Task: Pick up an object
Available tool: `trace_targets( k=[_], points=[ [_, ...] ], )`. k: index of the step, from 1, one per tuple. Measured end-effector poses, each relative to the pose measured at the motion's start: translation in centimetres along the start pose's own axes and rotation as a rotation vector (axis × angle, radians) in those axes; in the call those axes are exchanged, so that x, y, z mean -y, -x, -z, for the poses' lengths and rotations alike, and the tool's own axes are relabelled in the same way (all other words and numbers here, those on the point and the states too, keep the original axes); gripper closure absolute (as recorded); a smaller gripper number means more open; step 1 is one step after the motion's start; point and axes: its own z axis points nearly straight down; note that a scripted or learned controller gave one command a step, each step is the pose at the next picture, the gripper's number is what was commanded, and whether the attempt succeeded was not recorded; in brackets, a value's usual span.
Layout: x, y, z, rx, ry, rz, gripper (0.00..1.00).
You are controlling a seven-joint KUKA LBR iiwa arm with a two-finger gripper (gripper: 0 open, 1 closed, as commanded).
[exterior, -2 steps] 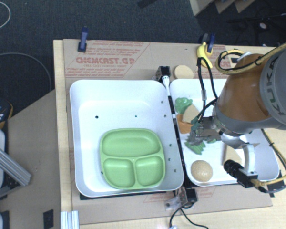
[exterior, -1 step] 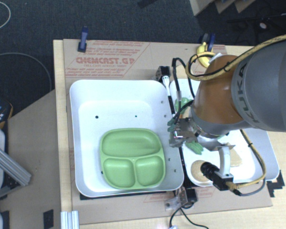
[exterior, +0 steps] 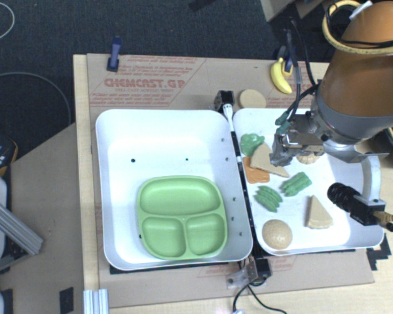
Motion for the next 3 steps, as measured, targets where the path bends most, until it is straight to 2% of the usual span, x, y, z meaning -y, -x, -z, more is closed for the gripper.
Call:
trace_targets(
  k=[1,2,3],
  points=[
    [0.1,0.1,0.4,0.001,-0.013,0.001,1.0],
    [0.0,0.1,1.3,0.002,-0.011,0.002,1.0],
    [0.2,-4.5,0.2,-0.001,-0.021,0.004,1.0]
  ],
)
